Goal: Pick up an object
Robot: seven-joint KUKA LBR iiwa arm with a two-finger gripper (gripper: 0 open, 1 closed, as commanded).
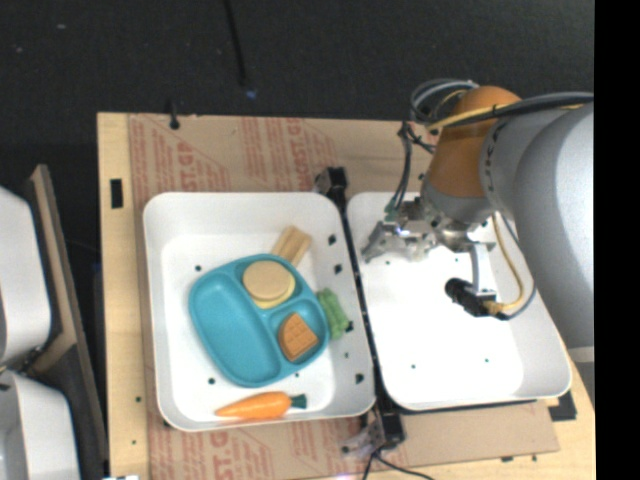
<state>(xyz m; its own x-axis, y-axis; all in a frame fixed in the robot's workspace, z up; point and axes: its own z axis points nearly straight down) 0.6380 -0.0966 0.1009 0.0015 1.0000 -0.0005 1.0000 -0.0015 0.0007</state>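
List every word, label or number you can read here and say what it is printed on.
Red print runs in strips along the cardboard sheet under the two bins: too blurred to read.
Nothing legible on the blue tray, the carrot, the left bin or the arm.

Left bin [170, 268]: blue tray [235, 333] holding round cracker [270, 281] and brown biscuit [298, 336]; carrot [262, 405] lies near front wall. Gripper [400, 236] over right bin [500, 368], back-left corner.

dark floor [120, 38], wooden bench [130, 268], cardboard sheet [220, 153]
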